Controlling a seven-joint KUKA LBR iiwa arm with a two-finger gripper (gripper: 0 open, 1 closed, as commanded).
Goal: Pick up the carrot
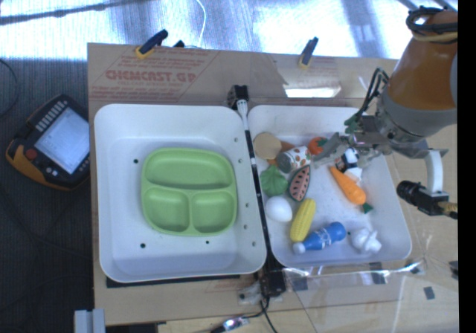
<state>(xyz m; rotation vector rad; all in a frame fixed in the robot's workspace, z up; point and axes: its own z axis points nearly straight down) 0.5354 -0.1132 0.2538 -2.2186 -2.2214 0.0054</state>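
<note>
You can read "CHEMCAST GP" on the brown board behind the bins, and your carrot sits in the right bin, just near of the gripper.

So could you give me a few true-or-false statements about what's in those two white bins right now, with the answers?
1. The green plate lies in the left bin. True.
2. The carrot lies on the green plate. False: it lies in the right bin, among the other toy foods.
3. The corn cob lies beside a white egg. True.
4. The gripper holds the carrot in the air. False: the carrot lies on the bin floor, just below the gripper.
5. The blue bottle stands upright. False: it lies on its side near the front of the right bin.
</note>
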